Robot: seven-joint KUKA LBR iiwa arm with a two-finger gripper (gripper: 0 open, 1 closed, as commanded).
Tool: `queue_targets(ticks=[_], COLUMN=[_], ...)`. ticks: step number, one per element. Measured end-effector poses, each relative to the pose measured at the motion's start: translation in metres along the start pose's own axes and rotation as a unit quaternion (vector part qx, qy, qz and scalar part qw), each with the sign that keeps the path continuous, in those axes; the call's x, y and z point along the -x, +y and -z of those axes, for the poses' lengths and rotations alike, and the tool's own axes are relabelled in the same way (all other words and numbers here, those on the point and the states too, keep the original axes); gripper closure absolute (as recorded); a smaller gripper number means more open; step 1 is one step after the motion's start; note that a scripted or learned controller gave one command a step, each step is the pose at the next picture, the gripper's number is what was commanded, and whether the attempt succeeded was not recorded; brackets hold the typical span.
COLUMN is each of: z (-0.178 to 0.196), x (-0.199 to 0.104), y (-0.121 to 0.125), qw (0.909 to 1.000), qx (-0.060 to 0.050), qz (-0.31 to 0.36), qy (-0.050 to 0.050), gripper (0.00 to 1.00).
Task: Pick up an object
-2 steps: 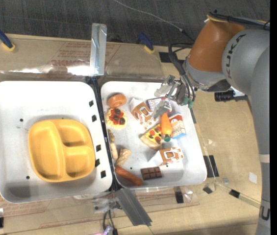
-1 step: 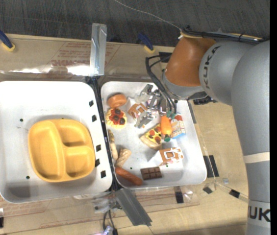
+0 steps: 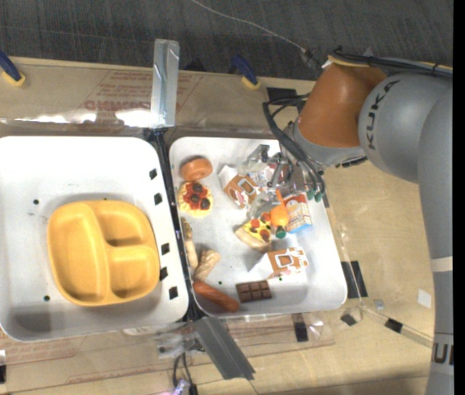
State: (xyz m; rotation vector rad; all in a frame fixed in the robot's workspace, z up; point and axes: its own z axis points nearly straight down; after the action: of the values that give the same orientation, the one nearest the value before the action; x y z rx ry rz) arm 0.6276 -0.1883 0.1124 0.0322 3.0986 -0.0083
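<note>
The right bin (image 3: 321, 280) holds several toy foods: a brown bun (image 3: 196, 169), a fruit tart (image 3: 195, 197), a pizza slice with an orange piece (image 3: 263, 227), a toaster pastry (image 3: 287, 261), a chocolate bar (image 3: 254, 290), a sausage (image 3: 216, 297) and a bread piece (image 3: 206, 262). My gripper (image 3: 285, 174) reaches down into the bin's upper right part, over a small white and orange packet (image 3: 239, 188) and the cluster by the pizza slice. Cables and the wrist hide its fingers.
The left bin (image 3: 18, 163) holds a yellow divided tray (image 3: 103, 250). The grey arm with its orange band (image 3: 335, 109) comes in from the right over the bin's far right corner. Blue clamps (image 3: 6, 66) sit on the cardboard behind the bins.
</note>
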Motion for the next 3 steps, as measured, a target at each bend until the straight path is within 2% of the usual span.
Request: queue_targets(ticks=[1,2,3], z=[0.004,-0.001,0.002], x=[-0.074,-0.053,-0.078], y=[0.02,0.047,0.066], qw=[0.9983,0.9995,0.9953], qx=[-0.004,-0.002,-0.003], qz=[0.059,-0.032,-0.097], qy=[-0.007,0.003,-0.005], gripper=[0.0,0.0,0.0])
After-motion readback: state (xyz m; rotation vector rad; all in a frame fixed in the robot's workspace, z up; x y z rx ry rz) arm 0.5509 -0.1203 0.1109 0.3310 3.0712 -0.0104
